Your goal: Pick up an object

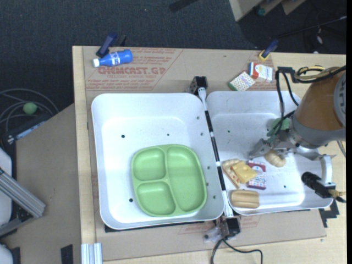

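Camera view places the hand (273, 147) low in the right bin (242, 104), at the end of the grey arm (322, 117) that enters from the right. Its metal parts blur together, so I cannot tell whether it is apart or together. A tan rounded object (275, 159) lies touching its lower edge; whether it is gripped cannot be judged. A green item (278, 126) shows just above the hand, partly hidden by the wrist. Nearer the divider lie a yellow wedge-like piece (243, 172), a small red-and-white packet (257, 175) and a bun-shaped object (245, 198). The left bin (113, 117) holds a green three-compartment plate (167, 179). On the table (82, 147) behind the bins lies a blue-and-white bottle (114, 58).
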You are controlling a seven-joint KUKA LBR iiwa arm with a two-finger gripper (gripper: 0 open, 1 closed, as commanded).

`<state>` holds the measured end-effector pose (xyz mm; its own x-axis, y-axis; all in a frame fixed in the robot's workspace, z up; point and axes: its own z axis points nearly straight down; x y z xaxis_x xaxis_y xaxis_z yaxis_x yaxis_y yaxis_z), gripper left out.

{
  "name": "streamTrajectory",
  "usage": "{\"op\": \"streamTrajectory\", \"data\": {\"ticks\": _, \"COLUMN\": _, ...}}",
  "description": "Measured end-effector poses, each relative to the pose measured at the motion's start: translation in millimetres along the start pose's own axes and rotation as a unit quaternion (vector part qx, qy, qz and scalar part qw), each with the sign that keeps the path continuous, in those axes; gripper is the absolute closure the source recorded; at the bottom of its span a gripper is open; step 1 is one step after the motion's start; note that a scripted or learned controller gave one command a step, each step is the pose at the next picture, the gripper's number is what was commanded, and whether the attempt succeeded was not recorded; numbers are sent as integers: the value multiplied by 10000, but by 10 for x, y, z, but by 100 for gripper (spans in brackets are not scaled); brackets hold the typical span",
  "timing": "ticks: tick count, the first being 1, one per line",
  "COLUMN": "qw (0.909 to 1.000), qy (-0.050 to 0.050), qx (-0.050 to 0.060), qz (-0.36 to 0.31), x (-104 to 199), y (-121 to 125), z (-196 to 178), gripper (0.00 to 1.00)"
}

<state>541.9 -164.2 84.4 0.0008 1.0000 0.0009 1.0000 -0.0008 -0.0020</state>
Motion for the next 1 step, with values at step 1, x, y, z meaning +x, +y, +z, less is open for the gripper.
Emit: {"op": "streamTrajectory", "data": {"ticks": 1, "qw": 10000, "qy": -10, "qx": -18, "qz": -5, "x": -423, "y": 641, "z": -9, "gripper": 0}}
